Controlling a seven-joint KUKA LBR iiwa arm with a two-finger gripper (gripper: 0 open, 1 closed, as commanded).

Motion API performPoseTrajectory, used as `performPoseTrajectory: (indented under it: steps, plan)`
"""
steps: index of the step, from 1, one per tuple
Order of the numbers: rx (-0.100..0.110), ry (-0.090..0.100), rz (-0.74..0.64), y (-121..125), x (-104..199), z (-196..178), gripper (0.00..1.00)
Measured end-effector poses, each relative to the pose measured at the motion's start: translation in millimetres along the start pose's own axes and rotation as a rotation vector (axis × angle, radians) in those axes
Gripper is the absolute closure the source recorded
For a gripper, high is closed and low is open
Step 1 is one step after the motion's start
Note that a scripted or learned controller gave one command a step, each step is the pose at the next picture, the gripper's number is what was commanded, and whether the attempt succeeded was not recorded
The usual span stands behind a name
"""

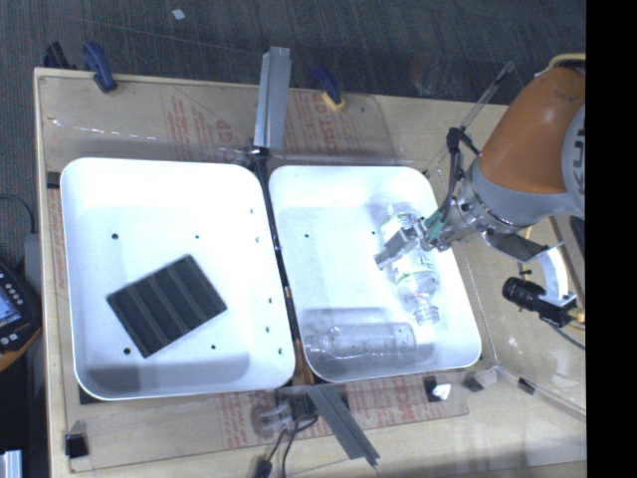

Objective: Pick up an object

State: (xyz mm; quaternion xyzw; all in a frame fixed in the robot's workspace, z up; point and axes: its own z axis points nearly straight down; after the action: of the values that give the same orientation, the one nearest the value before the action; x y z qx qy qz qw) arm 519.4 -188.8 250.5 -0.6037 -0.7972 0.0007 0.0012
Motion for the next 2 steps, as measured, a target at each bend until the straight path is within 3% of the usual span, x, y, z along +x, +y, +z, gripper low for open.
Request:
performPoseTrajectory:
  steps: [1,2]
  plan:
    - [0.000,0.000,0.000,0,0,0,0.00]
    - [-0.001,-0.001,0.067,23,-28,40,0.00]
